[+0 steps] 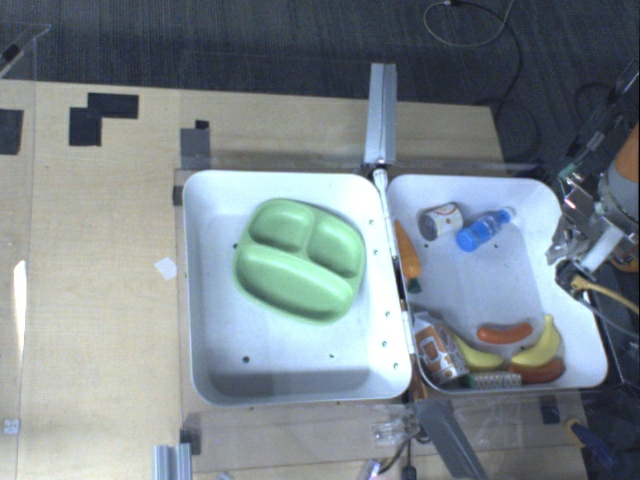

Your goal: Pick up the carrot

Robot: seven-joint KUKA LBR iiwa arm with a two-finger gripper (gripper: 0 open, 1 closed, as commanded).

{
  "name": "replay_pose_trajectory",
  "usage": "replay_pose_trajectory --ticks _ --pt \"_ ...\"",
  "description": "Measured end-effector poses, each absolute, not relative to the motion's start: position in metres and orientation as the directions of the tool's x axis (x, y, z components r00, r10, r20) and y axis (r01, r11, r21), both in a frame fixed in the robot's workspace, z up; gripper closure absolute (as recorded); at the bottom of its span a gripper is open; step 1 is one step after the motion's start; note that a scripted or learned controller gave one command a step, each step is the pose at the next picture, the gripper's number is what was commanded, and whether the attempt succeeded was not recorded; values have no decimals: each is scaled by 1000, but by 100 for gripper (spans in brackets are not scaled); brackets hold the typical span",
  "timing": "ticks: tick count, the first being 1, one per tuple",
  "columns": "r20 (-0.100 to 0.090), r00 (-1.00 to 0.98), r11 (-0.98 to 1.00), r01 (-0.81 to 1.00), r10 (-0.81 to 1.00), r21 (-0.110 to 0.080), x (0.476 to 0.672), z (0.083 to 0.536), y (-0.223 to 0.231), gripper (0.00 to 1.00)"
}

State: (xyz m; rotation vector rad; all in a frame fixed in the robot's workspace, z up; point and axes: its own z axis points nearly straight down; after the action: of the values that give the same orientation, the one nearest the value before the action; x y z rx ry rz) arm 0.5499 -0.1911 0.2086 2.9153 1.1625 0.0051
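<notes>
Orange carrot (406, 251) at right bin's (520, 286) left wall, end effector (583, 251) apart.

Even, bright overhead light. The left bin (215, 268) holds a soft shadow along its near wall. The counter (90, 268) shows pale glare streaks at left. Focus is slightly soft throughout.

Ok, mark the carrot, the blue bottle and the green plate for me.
carrot (406, 252): camera view, middle of its orange body.
blue bottle (480, 231): camera view, middle of the bottle.
green plate (262, 271): camera view, bare floor of the largest compartment.
</notes>
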Motion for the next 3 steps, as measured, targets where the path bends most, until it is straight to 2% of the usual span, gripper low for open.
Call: replay_pose_trajectory --ticks 1,2,3 --pt "1 590 -590 807 807 1 517 152 -162 100" --pt "7 834 -834 551 552 7 586 89 -169 100" --pt "8 828 -828 560 560 8 588 100 -167 100"
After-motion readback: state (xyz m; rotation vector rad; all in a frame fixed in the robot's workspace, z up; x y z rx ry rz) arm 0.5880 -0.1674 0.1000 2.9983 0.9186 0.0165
